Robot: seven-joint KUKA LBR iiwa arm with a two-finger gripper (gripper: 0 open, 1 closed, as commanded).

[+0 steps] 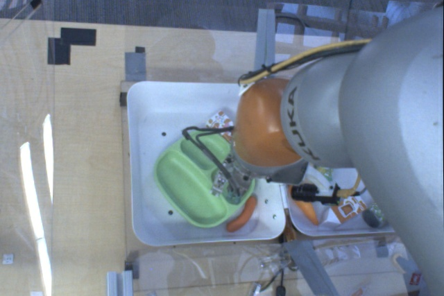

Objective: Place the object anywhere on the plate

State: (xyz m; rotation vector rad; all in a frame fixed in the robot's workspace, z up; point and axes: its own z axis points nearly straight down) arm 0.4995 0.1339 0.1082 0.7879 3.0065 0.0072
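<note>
- In the camera view, a wooden bench (76,170) carries two shallow white bins side by side.
- The left bin (149,149) holds a green plate (184,187). The plate has more than one compartment and lies tilted toward the near right part of the bin.
- A small orange-red object shaped like a sausage (241,215) lies in the left bin. It touches the near right edge of the plate, and it looks to be on the bin floor, not on the plate.
- The big grey arm (374,121) reaches in from the right. Its orange band (263,125) hangs over the right side of the left bin.
- The end effector (225,180) points down over the right part of the plate. I cannot tell how its tip is set or whether it grips anything.
- A small printed item (220,120) peeks out at the far side of the plate, next to the orange band.
- The right bin (300,222) holds an orange thing (307,211) and some other small bits, mostly hidden under the arm.
</note>
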